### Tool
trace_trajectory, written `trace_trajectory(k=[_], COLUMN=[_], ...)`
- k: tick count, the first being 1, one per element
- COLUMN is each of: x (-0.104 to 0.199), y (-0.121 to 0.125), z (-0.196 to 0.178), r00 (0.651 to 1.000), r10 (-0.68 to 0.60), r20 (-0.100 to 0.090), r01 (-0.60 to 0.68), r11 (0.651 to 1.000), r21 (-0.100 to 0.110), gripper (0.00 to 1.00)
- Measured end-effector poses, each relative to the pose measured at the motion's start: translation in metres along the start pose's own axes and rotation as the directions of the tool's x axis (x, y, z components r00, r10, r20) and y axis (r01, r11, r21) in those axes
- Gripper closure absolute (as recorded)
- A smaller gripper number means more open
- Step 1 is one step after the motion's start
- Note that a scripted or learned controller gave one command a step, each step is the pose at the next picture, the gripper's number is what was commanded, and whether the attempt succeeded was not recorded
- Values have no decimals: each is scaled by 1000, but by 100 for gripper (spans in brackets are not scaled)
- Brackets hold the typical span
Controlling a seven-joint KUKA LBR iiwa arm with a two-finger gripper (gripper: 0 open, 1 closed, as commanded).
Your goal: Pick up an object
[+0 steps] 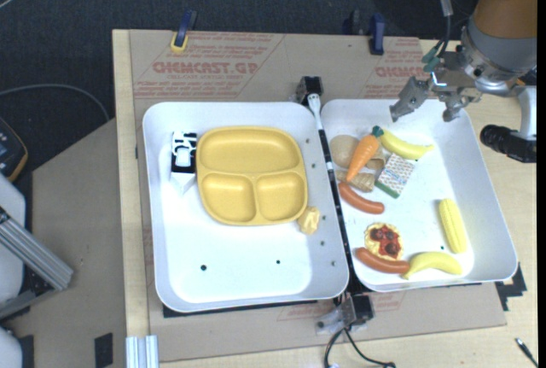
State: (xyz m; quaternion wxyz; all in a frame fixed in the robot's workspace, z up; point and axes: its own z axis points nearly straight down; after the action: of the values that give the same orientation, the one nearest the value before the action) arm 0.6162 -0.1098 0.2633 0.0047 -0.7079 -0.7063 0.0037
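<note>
Gripper (431,102) hanging over the far edge of the right bin (490,187), fingers spread apart, nothing between them. Grey arm (503,33) reaching in from the right.

Right bin crowded with toy food. Near its far left corner, a carrot (365,153) lying at a slant, tip pointing toward the bin's near side, overlapping a pale round piece (343,149) beside it. Just right of the carrot, a small banana (404,145), close below the open fingers but not touching them. Under the banana, a small checked packet (396,175), tilted. A sausage (361,199) lying just nearer than the carrot. Along the right wall, a corn cob (452,225), roughly parallel to that wall. Toward the near edge, a small pizza slice (383,239), a second sausage (380,260) and a second banana (434,265), the last two touching.

Left bin (171,255) holding a yellow compartment tray (251,172) with one long section and two smaller ones. Left of the tray, a black-and-white block (182,153) touching its edge. At the tray's near right corner, a small pale yellow piece (309,221).

Both bins resting side by side on a cardboard-covered bench (256,59).
</note>
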Motion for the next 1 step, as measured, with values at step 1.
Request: trace_trajectory(k=[1], x=[0], y=[2], z=[-7], r00=[1000], r10=[-2], r20=[2], r01=[3], r11=[1000], r21=[-13], gripper=[0])
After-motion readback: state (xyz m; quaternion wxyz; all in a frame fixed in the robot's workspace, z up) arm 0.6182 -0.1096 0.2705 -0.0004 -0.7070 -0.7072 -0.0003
